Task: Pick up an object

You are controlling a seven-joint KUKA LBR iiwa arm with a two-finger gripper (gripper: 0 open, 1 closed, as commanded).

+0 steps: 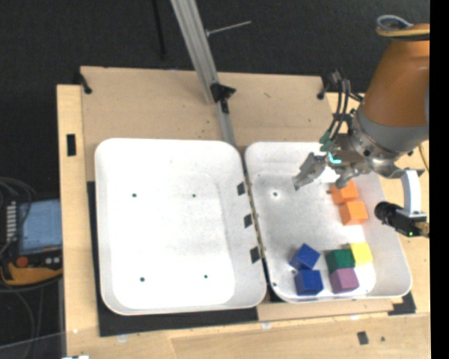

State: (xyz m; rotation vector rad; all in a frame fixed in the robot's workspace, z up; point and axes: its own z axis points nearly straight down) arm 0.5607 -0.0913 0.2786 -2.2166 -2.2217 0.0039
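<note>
While my grey arm with its orange band [400, 73] reaches in from the right of the frame, the wooden bench [135, 96] spreads beneath me with two shallow white bins side by side. The left white bin [172, 223] fills the centre-left of the frame. The right white bin [280, 200] sits lower right of centre, and every block lies in it. My two-finger gripper [325, 174] hangs over the upper part of that bin, its fingers spread apart with nothing between them; one grey finger [309, 172] points down-left, the other lies near the orange blocks. Just right of the gripper are two orange cubes [349, 203], one touching the other, the upper partly hidden by my finger. Along the bin's lower edge lie two blue cubes [307, 269], close together, and right of them a cluster: a green cube [340, 259], a yellow cube [361, 253] and a purple cube [346, 279], touching one another.
</note>
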